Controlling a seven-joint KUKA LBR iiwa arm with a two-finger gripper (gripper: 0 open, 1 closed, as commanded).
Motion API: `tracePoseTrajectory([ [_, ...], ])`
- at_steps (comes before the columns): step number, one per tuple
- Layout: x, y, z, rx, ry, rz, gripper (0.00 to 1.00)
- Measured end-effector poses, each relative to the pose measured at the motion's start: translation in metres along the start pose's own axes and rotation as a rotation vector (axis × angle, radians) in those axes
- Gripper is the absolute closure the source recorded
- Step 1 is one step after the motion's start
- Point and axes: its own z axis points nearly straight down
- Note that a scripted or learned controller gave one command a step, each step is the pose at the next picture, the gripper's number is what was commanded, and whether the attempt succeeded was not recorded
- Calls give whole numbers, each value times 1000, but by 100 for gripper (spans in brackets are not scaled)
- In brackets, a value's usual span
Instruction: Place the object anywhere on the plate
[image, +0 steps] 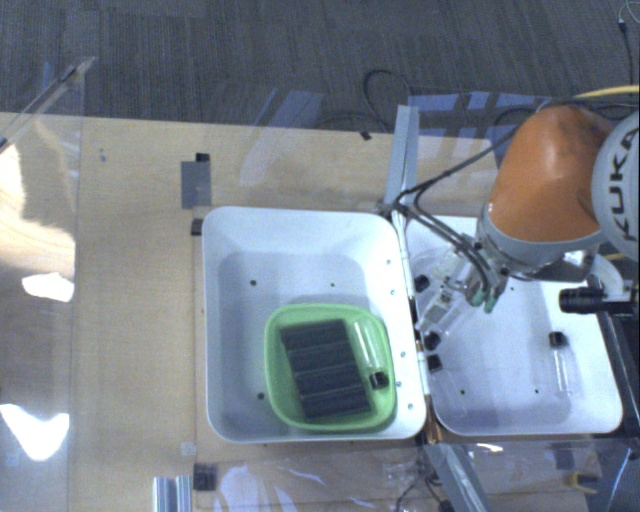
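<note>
A green plate (275, 345) lies in the left bin and bears a dark ridged block (322, 370). A clear tube with a black cap (372, 358) rests on the plate's right side, beside the block. A second clear tube with a black cap (562, 365) lies on the floor of the right bin, near its right wall. My gripper (443, 308) hangs under the orange band at the left edge of the right bin, close to the wall between the bins. I see nothing clearly held in it.
The left bin (230, 300) and right bin (520, 410) touch along a shared wall with small black clips (432, 352). Cables (440, 225) run from the arm over the right bin's back corner. A metal post (402, 150) stands behind the bins.
</note>
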Motion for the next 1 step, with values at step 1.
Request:
tracePoseTrajectory([
  [1, -63, -30, -8, 0, -4, -13, 0],
])
